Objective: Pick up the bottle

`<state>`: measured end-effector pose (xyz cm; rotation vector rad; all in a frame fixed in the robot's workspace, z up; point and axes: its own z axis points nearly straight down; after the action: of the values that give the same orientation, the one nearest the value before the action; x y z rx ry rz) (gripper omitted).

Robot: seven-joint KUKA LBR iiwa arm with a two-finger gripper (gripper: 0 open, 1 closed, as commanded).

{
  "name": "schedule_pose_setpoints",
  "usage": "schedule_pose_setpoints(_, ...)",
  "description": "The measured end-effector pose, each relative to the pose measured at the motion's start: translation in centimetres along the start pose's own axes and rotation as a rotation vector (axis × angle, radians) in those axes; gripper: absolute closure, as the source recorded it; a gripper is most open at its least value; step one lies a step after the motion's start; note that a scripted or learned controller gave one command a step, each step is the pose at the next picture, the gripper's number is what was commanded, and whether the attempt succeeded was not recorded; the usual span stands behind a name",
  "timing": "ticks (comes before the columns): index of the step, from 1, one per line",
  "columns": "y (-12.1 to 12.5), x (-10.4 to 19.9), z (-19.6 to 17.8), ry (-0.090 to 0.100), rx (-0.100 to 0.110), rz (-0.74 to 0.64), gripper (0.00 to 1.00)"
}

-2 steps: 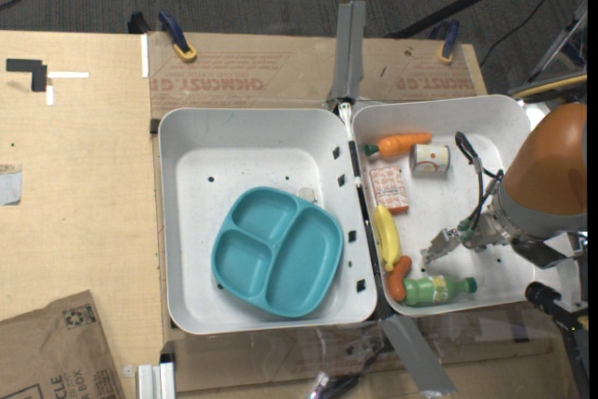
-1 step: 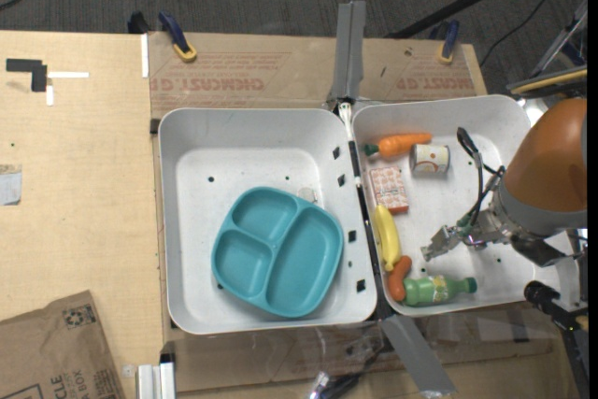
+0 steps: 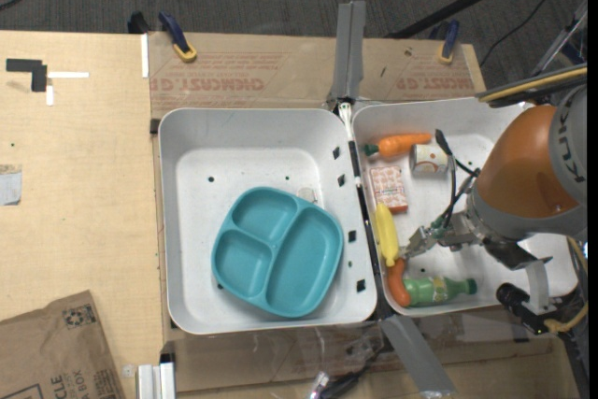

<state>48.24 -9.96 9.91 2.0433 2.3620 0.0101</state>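
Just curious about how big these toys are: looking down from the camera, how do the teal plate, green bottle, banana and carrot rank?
1. Teal plate
2. Green bottle
3. Banana and carrot: look similar, too close to rank.

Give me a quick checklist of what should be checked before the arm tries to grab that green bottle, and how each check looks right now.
1. Green bottle in view, lying on its side in the right bin: ok.
2. End effector above the bottle: not ok, it sits up and to the left of it.
3. Room around the bottle: not ok, an orange item touches its left end.
4. Banana close to the end effector: not ok.
5. End effector open: cannot tell.
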Motion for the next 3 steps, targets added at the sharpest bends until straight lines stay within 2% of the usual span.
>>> schedule_pose_setpoints(1,-1.9,-10.4,-4.5,0.011,0.015,-0.337,0.00)
schedule_pose_setpoints(2,-0.3,-3.3,-0.1,-0.001,-0.004,-0.474,0.00)
schedule_pose_setpoints(3,-0.1,-3.3,-1.1,-0.001,-0.008,-0.472,1.00)
